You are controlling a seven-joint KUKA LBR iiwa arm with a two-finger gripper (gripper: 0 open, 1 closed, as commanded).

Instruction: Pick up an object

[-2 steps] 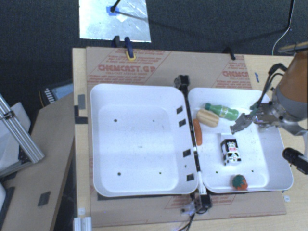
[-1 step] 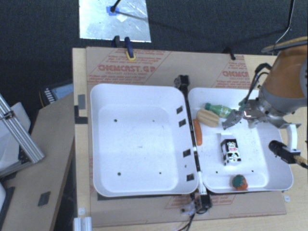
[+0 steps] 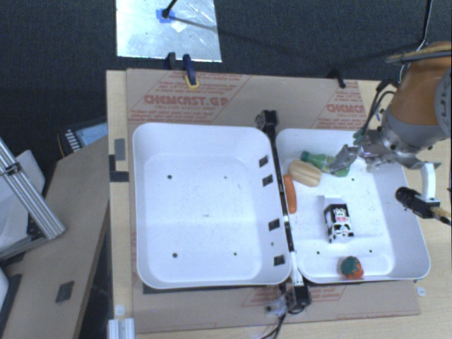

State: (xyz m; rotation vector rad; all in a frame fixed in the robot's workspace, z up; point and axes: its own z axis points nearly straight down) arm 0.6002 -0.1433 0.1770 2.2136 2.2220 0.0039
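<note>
The right bin (image 3: 402,256) holds several items. A beige bread-like piece (image 3: 306,173) lies at its upper left beside a green item (image 3: 316,160). An orange carrot (image 3: 289,193) rests along the bin's left wall. A black-and-white cow-print carton (image 3: 339,222) stands near the middle, and a red and green strawberry (image 3: 350,266) lies at the front. My gripper (image 3: 346,159) reaches in from the right at the back of this bin, just right of the green item and low over it. Whether it touches anything is unclear.
The left bin (image 3: 152,260) sits beside the right one, with a black clamp strip (image 3: 277,189) between them. A black part of the arm (image 3: 417,202) hangs over the right bin's right side. A foil sheet (image 3: 168,20) lies beyond the bench.
</note>
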